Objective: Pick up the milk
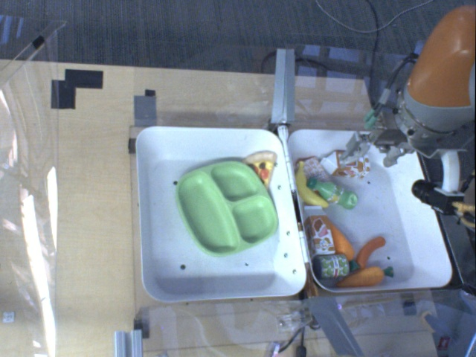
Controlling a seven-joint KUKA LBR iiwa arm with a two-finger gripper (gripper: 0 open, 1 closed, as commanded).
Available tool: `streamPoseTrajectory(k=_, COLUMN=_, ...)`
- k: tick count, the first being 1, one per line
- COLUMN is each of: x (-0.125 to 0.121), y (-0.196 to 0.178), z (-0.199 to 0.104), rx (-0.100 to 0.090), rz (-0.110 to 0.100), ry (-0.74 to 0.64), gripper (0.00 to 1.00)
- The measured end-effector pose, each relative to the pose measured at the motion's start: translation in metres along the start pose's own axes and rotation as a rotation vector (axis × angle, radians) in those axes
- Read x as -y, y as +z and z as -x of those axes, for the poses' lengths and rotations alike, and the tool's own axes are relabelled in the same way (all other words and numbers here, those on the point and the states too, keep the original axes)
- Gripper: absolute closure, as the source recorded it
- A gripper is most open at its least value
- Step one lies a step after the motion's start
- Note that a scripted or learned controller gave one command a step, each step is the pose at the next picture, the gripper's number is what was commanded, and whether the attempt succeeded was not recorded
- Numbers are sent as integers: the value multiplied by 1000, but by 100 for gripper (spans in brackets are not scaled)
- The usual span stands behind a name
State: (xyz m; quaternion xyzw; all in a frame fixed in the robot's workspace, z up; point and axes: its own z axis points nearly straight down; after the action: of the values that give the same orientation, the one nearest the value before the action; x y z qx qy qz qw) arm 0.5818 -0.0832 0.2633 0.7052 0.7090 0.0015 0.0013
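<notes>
Since the milk (351, 166) lies loose in the pile, it looks dropped rather than set. It sits tipped on its side at the upper middle of the right bin (416, 222), near the bin's top wall. It is a small white carton with orange-red print, boxy, with flat faces, probably light and rigid. Its left end touches or overlaps the clutter beside it; which one cannot be told.

The gripper (372, 149) hangs just above and right of the milk, near its upper right corner, probably lined up for a descent. Whether it is wide or narrow cannot be told, as the blur hides it. Nothing is seen held.

Just lower left of the milk lie a banana (304, 187) and a green bottle (336, 195), crowding that side, so the carton's right side looks the freer approach. Lower down in the same bin are a white-red pack (320, 233), a dark can (332, 265) and two carrots (367, 277), well apart from the milk.

The arm (445, 65), with its orange band, enters at the upper right of the frame. The left bin (160, 266) holds a green tray (227, 208) at centre, with a pizza slice (262, 162) at the tray's upper right, away from the milk.

The pick looks not yet begun.
</notes>
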Motion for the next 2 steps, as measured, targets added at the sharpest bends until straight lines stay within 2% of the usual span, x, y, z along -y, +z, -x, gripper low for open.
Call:
streamPoseTrajectory(k=1, x=-30, y=58, z=47, rx=1, rz=2, ry=-75, gripper=0)
streamPoseTrajectory(k=2, x=-71, y=149, z=15, rx=8, rz=34, ry=-94, gripper=0)
